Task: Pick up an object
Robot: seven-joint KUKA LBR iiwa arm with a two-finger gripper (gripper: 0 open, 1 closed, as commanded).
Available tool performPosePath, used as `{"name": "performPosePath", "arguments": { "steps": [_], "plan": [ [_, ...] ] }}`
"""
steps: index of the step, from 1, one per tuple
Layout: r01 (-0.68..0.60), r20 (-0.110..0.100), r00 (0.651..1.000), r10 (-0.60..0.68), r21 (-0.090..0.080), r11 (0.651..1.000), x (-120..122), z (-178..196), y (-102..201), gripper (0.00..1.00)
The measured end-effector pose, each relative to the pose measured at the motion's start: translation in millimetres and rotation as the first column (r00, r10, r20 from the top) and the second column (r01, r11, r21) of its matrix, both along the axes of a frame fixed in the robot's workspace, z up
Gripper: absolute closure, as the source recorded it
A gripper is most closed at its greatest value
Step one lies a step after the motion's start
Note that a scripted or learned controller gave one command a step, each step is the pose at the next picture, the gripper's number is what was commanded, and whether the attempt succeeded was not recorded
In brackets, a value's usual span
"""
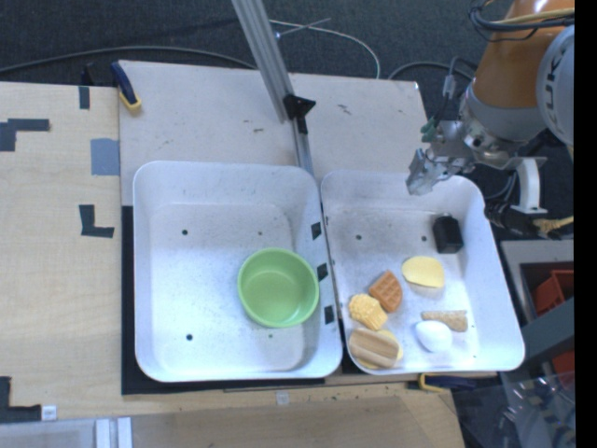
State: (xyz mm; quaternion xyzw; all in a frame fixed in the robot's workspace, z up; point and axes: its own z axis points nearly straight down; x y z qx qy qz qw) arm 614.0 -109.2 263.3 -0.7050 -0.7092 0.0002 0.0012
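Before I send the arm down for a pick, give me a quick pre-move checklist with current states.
1. Gripper over the right bin: ok, at its far rim.
2. Gripper carrying nothing: cannot tell.
3. Targets present: ok, black block, yellow piece, waffle, corn, hot dog and white egg.
4. Black block apart from the rest: ok.
5. Green bowl out of the way: ok, left bin.
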Motion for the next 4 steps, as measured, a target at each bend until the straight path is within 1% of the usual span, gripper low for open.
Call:
{"name": "performPosePath", "arguments": {
  "steps": [1,3,4],
  "plan": [
    [0.000,-0.001,1.000,0.000,0.000,1.000,11.0,-17.1,52.2,1.00],
    [-0.001,0.001,1.000,0.001,0.000,1.000,23.4,-8.8,156.6,1.00],
    [0.000,-0.002,1.000,0.000,-0.001,1.000,21.8,-27.1,204.4,1.00]
  ]
}}
